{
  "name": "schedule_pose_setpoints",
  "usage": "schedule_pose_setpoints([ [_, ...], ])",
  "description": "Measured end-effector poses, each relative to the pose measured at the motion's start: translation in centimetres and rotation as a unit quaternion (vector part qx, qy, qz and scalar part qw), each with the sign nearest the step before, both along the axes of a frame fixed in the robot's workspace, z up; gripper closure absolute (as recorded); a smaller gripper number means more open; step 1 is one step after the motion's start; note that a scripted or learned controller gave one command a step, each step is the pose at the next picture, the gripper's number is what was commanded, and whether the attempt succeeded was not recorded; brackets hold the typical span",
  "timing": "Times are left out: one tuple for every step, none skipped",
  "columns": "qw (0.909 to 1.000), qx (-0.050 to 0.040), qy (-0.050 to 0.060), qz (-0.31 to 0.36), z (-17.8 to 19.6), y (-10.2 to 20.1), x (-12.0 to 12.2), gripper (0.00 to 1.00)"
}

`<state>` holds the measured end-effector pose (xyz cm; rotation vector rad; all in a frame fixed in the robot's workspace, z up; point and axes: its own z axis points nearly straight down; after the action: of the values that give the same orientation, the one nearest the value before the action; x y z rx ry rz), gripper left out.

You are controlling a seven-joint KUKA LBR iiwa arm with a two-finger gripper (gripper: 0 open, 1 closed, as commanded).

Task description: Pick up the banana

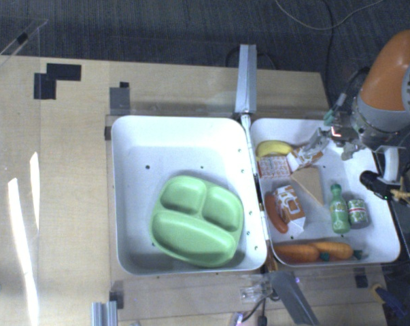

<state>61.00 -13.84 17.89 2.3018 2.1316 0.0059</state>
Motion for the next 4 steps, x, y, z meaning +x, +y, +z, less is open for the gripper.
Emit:
schedule_pose_setpoints([
  [0.9946,-0.0028,-0.006,0.103,-5.7,2.7,4.6,0.00],
  [0.9922,-0.0069,-0.014,0.124,-7.1,4.5,6.9,0.00],
  [0.9898,-0.0068,-0.011,0.142,-7.3,4.4,6.8,0.00],
  [0.9849,-0.0064,-0.008,0.173,-7.4,4.2,6.6,0.00],
])
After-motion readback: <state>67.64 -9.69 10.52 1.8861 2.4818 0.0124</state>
